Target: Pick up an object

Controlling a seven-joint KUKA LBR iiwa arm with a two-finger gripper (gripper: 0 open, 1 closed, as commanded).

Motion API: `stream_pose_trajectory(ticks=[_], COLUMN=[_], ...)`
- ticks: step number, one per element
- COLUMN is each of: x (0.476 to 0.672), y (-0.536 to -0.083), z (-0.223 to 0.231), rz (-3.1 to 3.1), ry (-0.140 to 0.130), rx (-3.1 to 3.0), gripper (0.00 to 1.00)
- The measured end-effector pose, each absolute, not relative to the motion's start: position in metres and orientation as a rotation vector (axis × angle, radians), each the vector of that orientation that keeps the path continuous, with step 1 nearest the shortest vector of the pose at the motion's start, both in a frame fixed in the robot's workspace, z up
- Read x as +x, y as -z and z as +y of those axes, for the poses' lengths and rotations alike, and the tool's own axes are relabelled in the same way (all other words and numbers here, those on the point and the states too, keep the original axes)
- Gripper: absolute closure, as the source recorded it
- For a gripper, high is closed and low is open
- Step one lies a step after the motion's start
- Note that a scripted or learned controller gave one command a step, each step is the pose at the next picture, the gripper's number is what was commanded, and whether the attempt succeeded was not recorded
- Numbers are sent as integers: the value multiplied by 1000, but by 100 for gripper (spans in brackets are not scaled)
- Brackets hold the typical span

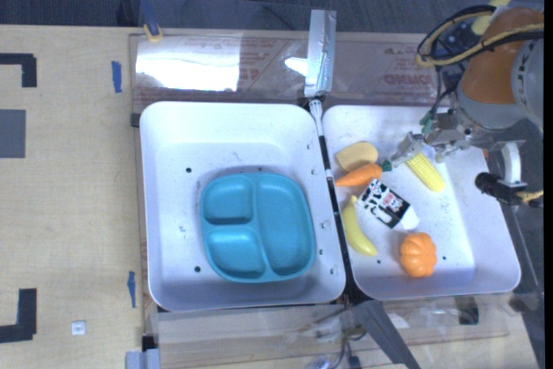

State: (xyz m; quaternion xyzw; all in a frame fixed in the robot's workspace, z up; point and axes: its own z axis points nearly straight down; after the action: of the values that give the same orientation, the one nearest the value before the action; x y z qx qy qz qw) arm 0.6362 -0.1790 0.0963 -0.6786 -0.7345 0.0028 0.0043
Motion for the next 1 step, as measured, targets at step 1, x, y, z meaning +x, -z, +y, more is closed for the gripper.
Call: stream_pose_trajectory(ticks=[1], x=[641], y=[-115], z=[-180], rz=[-2312], ry=[5], rx=[-2136], gripper=[100])
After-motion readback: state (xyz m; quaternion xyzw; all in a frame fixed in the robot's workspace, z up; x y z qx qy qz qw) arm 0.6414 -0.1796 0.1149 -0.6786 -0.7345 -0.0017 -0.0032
